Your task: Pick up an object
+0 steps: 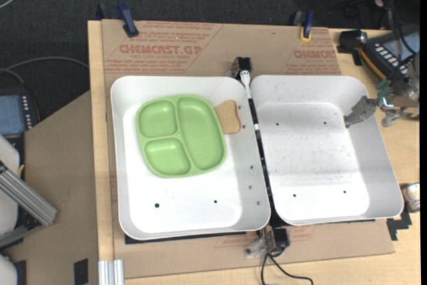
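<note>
Green, a three-part plate lies in the left bin, with a tan cookie touching its right edge. Over the right bin's right rim hangs the gripper; whether it grips or is released cannot be told.

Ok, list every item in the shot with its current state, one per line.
Green divided plate: lying flat in the left bin, right way up, its three compartments bare.
Tan sponge-like piece: lying in the left bin, touching the plate's right rim.
Left bin: holds the plate and tan piece.
Right bin: white floor with dark specks.
Gripper: at the right bin's right edge, nothing visibly held.
</note>
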